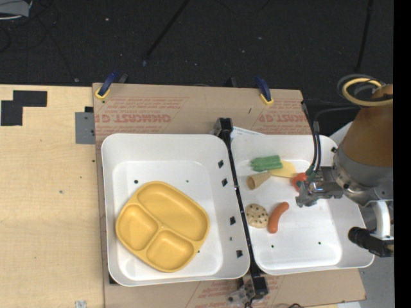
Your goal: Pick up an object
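The right bin (321, 252) holds several small items: a green block (266, 163), a yellow piece (284, 170) beside it, a tan cylinder (258, 180), a speckled cookie (257, 215) and an orange-red sausage (277, 216). A small red object (299, 179) lies at the right of this group. My gripper (308, 193) reaches in from the right and sits low over the bin, right next to the red object and partly covering it. I cannot make out whether anything is held.
The left bin (128, 149) contains a yellow divided plate (162, 225). A black divider (234, 197) runs between the bins. Cardboard and blue-yellow clamps (263, 90) lie behind them. The arm's grey body (369, 153) overhangs the right bin's right edge.
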You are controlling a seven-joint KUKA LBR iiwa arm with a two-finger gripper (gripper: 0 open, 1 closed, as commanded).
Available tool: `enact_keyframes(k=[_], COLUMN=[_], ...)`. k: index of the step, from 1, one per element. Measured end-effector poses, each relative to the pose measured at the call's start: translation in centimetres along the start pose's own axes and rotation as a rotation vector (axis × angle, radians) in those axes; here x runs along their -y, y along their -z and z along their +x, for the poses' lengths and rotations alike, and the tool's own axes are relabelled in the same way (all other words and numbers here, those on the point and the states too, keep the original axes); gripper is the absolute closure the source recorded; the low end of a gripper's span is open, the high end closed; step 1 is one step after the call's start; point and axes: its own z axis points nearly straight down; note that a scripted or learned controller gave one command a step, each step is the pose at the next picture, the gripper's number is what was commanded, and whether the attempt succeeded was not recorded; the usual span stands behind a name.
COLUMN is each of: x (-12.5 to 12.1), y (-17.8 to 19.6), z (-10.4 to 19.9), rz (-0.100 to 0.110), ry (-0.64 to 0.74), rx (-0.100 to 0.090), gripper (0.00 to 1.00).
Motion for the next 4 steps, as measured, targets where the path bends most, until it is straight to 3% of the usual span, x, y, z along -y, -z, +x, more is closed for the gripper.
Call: enact_keyframes(k=[2,4], x=[-3.2,-6.1], y=[-1.4,0.7], z=[9.5,20.6], rz=[0.001,-0.001], ry=[0.000,0.001], rx=[0.000,0.001], gripper=[1.00,1.00])
